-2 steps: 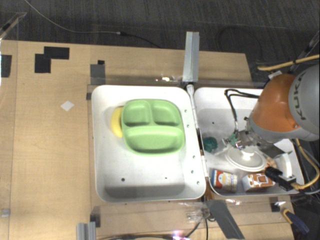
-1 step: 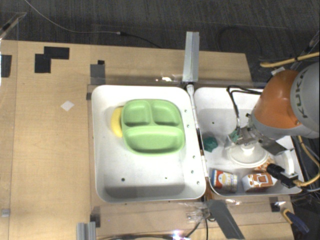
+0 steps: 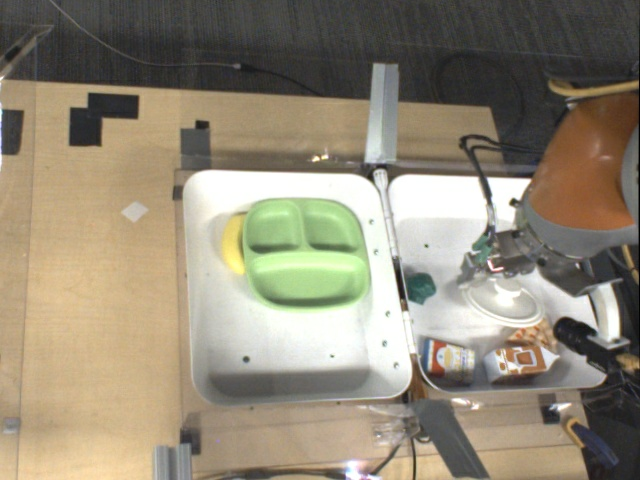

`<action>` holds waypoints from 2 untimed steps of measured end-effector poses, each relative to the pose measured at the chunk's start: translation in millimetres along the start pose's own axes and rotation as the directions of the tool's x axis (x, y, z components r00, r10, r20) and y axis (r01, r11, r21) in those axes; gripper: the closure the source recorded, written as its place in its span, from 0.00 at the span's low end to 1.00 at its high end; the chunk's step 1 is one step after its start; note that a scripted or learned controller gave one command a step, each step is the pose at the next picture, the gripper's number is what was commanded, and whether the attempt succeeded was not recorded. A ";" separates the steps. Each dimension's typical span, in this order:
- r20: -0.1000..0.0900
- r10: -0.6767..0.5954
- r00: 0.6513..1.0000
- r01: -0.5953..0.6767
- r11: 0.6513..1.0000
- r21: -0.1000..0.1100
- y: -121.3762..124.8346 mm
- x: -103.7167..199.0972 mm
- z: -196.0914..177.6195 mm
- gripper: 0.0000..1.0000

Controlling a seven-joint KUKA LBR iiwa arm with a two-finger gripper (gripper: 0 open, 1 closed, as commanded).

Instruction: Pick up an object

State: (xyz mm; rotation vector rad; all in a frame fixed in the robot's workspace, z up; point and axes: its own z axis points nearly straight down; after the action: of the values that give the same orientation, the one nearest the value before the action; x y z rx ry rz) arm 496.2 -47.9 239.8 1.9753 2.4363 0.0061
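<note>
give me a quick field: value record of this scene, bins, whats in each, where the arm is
left bin: green divided plate, with a yellow object peeking out at its left edge
right bin: small dark green object, clear glass piece, can, small carton
arm: over the right bin, reaching in from the right
claw: just above the clear glass piece; grip state unclear

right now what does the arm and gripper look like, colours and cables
The arm is bulky and rounded: a wide orange band above a grey wrist section. A thin black cable loops from its upper side down to the gripper, a small metallic assembly with greenish and reddish bits. No markings are legible.
</note>
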 end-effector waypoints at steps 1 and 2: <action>-0.001 0.071 0.997 -0.071 0.997 0.003 1.8 50.4 55.3 1.00; 0.000 0.237 0.972 -0.237 0.972 0.003 -6.0 15.0 55.0 1.00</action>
State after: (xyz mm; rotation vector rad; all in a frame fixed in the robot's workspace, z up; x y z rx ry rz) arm 487.6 -34.4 184.8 2.2537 2.1856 0.0040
